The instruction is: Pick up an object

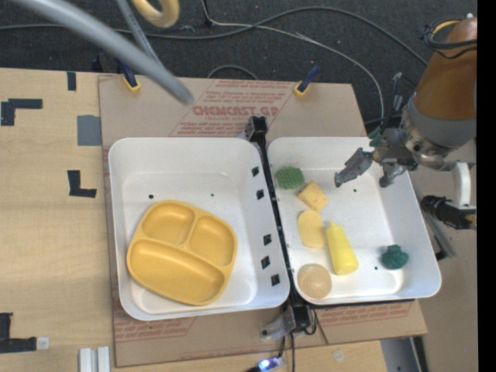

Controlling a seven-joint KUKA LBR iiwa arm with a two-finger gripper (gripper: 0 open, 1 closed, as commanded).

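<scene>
While arm cut off at right | hand (370, 171) spread, holding nothing | over right bin (403, 208)

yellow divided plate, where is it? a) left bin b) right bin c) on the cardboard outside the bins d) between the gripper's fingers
a: the yellow divided plate lies flat in the left bin, while the gripper hangs open over the right bin, with nothing between its fingers.

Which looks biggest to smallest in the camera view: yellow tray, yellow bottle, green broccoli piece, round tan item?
1. yellow tray, by far the largest.
2. yellow bottle.
3. round tan item, close to the bottle, so that order is unsure.
4. green broccoli piece, smallest.
</scene>
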